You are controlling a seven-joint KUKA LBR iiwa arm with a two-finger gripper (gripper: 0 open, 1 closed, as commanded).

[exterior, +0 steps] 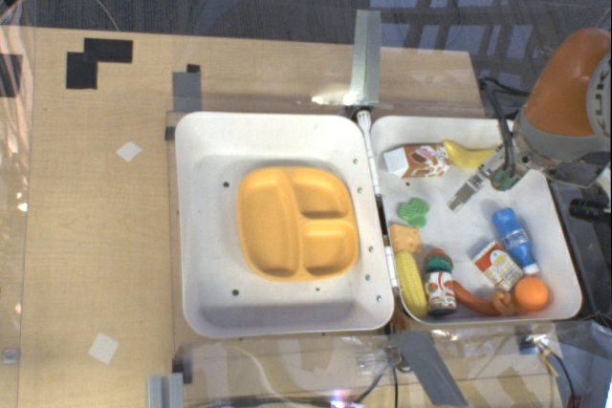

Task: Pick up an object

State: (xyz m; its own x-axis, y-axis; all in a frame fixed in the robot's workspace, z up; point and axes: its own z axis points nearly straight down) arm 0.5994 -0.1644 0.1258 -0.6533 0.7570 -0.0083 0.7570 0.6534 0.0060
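My gripper (484, 185) hangs over the upper middle of the right bin (564, 234), open, with nothing between its fingers (465, 194). Just up and left of it lie a yellow banana (467, 153) and a brown-and-white carton (422, 161). Below it lies a blue bottle (512, 239) beside a red-and-white carton (496, 265). An orange (532, 294) and a reddish carrot-like piece (474, 300) rest along the front wall. A small jar (440, 282), a corn cob (410, 274) and a green piece (414, 211) lie on the bin's left side.
The left bin (206, 205) holds a yellow divided plate (296, 223). A metal post (367, 53) rises behind the wall between the bins. The arm's orange band (564, 96) hangs over the right bin's far right corner.
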